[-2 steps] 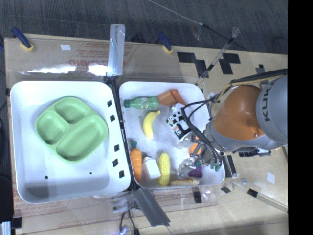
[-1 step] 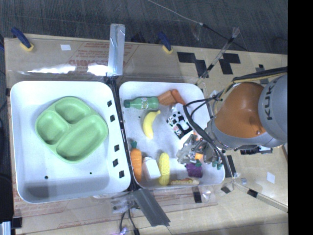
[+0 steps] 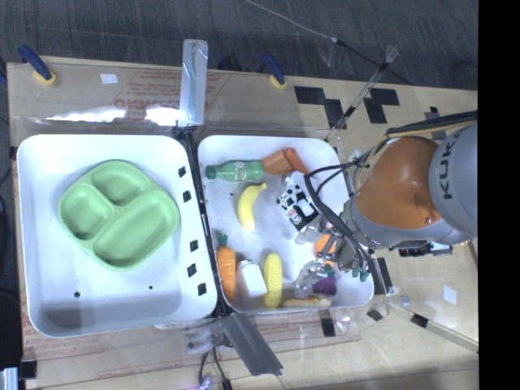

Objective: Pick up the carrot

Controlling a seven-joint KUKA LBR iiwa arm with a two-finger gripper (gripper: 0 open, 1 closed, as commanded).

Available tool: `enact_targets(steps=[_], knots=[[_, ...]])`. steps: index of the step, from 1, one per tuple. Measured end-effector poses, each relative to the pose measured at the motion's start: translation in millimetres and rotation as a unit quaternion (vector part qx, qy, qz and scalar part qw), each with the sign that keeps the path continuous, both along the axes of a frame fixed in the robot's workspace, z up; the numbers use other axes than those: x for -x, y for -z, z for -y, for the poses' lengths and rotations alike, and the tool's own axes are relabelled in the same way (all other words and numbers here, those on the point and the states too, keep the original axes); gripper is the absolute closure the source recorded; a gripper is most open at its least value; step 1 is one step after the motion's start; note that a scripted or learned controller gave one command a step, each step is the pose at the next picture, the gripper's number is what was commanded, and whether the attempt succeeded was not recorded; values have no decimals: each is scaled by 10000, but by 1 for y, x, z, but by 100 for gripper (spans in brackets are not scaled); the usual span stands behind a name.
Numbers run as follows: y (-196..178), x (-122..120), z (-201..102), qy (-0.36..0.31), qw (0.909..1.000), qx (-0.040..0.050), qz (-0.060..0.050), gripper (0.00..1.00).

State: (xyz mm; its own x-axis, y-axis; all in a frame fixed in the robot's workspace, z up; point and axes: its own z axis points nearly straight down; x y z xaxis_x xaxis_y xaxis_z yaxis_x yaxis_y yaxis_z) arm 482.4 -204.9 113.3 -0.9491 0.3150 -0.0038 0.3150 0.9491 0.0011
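1. Layout. The desk (image 3: 455, 303) carries two shallow white bins side by side. The left bin (image 3: 49, 299) contains a green divided plate (image 3: 119, 212), which lies flat near the bin's centre. The right bin (image 3: 325, 157) contains all other items.

2. Task item. The carrot (image 3: 227, 273) lies in the near left corner of the right bin, close against the wall shared with the left bin. It lies lengthwise along that wall, with its green top pointing toward the far side. A white block (image 3: 253, 280) sits just beside it on the right and appears to touch it. An ear of corn (image 3: 274, 279) lies parallel on the far side of the block.

3. Other contents of the right bin. A green bottle (image 3: 236, 170) lies on its side along the far wall. An orange-brown item (image 3: 284, 161) lies at its cap end. A banana (image 3: 250, 204) lies below the bottle, near the middle of the bin. A purple item (image 3: 326, 285) lies in the near right corner.

4. Arm. The arm (image 3: 459, 177) reaches in from the right, with its orange band (image 3: 398, 193) over the bin's right wall. The jaws are low over the near right part of the right bin, just above the purple item. Cables and wrist hardware obscure them, so it cannot be told whether they are spread or pressed together. No item is seen between them. The jaws are well apart from the carrot, with the corn and the white block in between
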Motion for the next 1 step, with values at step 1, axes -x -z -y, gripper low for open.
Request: enact_targets(steps=[1], knots=[[21,4,4,2507,9681,-16,-22,0]])
